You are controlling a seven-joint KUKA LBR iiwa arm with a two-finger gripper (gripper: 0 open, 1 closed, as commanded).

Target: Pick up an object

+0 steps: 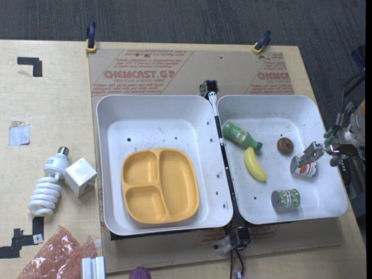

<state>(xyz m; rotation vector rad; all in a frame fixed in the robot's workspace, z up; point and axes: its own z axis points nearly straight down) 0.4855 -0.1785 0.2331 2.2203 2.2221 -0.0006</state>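
Dark grey carpet is showing beyond the bench, where a brown board is lying clamped under two white bins. From the one camera, looking down at a slant, I am reaching in from the right side, and my pincer (312, 154) is hanging low over the right bin (325, 209), near its right wall.

Whether the pincer is spread or closed I cannot tell from up here; the metal is blurring into what lies beneath it. Right under it, touching or nearly so, a small red-and-white can (306, 169) is lying on the bin floor. Nothing is showing as gripped.

Just beyond the pincer, toward the bin's middle, a brown round piece (285, 145) is sitting. Further that way a yellow banana (254, 164) and a green bottle (240, 135) are lying close together. Below the pincer, nearer the front rim, a green-labelled can (286, 199) is lying on its side. Well away, the left bin (104, 156) is holding a yellow divided tray (160, 186).

I judge I am descending for the grasp on the red-and-white can. Next, I am needing to settle around it, close firmly, then lift straight up.
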